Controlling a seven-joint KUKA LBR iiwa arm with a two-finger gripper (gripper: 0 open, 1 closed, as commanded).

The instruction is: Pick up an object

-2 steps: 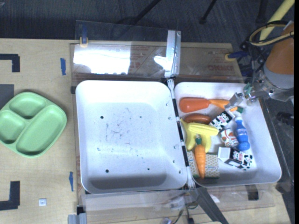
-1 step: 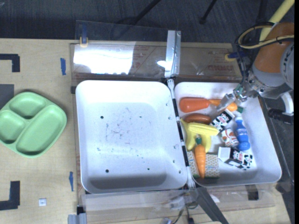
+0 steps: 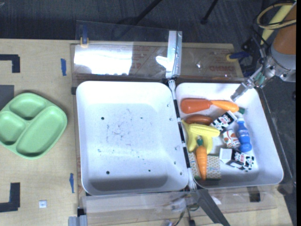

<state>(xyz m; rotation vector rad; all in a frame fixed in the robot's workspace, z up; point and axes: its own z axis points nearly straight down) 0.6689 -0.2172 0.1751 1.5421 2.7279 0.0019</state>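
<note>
The claw (image 3: 237, 93) (grip state unclear) hovers above the right bin's (image 3: 268, 126) far rim.

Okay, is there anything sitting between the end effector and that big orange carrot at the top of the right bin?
Nothing visible does. The end effector hangs over the right bin's upper right corner, and bare white floor separates it from the large carrot.

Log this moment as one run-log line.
pincer: above right bin's far edge | held: nothing seen | right bin: carrot, blue bottle, toys | green tray: left of bins
</note>
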